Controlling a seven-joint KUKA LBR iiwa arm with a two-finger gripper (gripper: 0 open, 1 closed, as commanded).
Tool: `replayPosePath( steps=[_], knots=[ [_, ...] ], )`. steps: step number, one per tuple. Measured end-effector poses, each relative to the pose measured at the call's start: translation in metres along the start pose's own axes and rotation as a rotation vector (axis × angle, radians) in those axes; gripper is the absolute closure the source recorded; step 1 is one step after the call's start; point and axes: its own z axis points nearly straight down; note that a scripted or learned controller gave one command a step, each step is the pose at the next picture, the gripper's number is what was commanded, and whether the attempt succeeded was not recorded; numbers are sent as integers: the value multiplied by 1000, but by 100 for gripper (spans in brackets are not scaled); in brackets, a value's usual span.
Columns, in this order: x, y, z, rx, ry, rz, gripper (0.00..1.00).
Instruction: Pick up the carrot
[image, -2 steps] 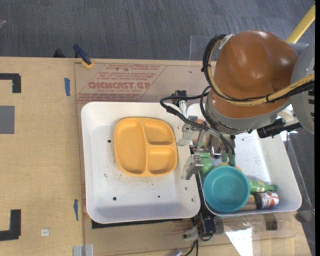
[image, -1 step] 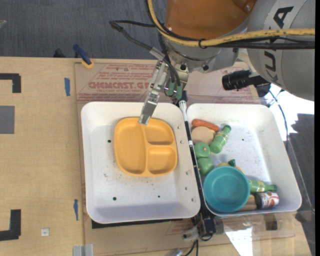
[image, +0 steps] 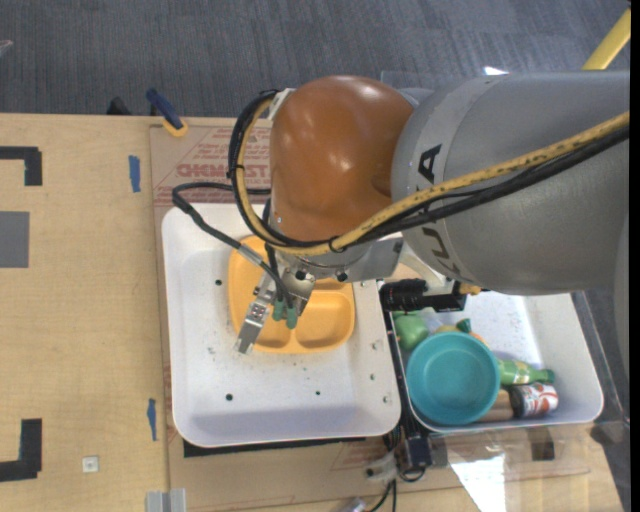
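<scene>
Camera view: arm (image: 480, 180) reaches leftward, gripper (image: 268, 318) over yellow tray (image: 325, 320).

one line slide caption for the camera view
KUKA arm's gripper lowered over a yellow plate in the left bin; teal bowl in the right bin.

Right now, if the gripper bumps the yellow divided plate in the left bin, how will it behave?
The yellow plate looks like rigid moulded plastic, so it is probably stiff and light. Lying flat on the left bin's smooth white floor, it would likely slide rather than tip. The gripper above it could shift it easily.
</scene>
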Motion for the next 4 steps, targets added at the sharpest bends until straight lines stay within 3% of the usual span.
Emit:
replayPosePath(
  steps=[1, 2, 3, 4],
  knots=[
    [-9, -48, 157, -14, -10, 138, 0],
    [-13, -48, 148, -18, -20, 142, 100],
    [28, -10, 119, -10, -6, 104, 100],
    [22, -9, 113, -9, -5, 350, 100]
  ],
)
